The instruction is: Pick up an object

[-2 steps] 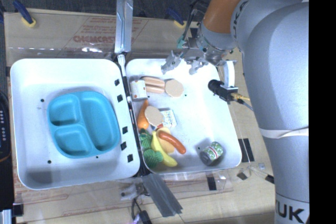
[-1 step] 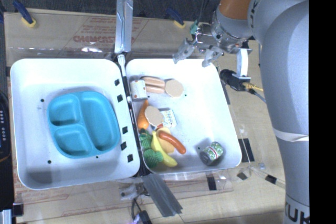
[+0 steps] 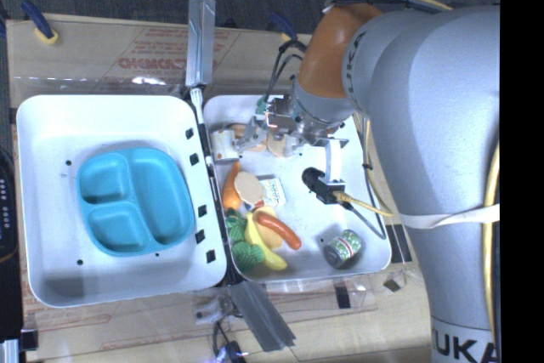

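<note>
The gripper [image 3: 270,130] is low over the far end of the right bin [image 3: 374,255], but whether its fingers are wide or narrow cannot be told. Below it lie a carrot [image 3: 231,188], a hot dog [image 3: 278,229], a banana [image 3: 263,246] and a small can [image 3: 343,248]. The left bin [image 3: 42,183] holds a blue divided tray [image 3: 133,200].
</note>
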Motion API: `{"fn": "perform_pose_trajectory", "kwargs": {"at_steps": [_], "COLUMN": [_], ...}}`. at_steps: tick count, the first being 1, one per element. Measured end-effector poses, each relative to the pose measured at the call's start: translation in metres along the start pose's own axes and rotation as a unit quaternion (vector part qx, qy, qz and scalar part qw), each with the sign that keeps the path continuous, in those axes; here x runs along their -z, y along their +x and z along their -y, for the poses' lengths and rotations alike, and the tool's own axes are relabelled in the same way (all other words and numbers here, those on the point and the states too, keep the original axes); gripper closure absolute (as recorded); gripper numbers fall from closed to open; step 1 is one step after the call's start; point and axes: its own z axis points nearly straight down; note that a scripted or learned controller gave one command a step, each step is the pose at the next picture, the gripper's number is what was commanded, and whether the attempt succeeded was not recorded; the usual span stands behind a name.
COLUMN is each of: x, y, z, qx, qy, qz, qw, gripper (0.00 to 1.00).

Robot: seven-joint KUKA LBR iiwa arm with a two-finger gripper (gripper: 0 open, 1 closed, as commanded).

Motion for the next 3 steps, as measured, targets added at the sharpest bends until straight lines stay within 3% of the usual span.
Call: {"fn": "perform_pose_trajectory", "kwargs": {"at_steps": [1, 2, 3], "x": [0.005, -0.042, -0.031], "y": [0.0, -0.016, -0.017], "z": [-0.003, 0.037, 0.037], "qx": [0.0, -0.019, -0.018], "qy": [-0.005, -0.004, -0.005], "qz": [0.0, 0.0, 0.0], "qw": [1.0, 0.9998, 0.9998], "gripper": [0.0, 0.0, 1.0]}}
